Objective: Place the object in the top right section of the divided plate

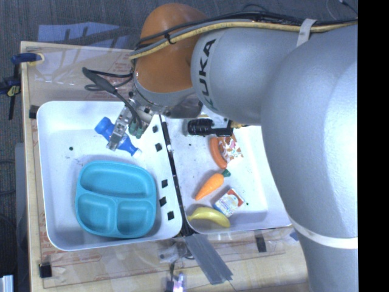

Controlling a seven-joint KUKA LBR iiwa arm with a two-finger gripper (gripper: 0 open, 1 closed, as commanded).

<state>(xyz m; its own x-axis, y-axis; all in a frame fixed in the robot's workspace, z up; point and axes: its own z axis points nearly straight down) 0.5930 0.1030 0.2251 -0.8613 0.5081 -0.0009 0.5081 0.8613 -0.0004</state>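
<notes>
- Camera view: the gripper point(121, 132) sits just above the divided plate point(115, 198), its fingers clamped on a blue object point(108, 128).
- Risk, as I judge it: released here, the object would land on the left bin point(51, 163) floor, short of the plate's top right section.
- The right bin point(264, 181) beside the plate holds a carrot point(209, 185), banana point(209, 217) and small carton point(228, 202).
</notes>
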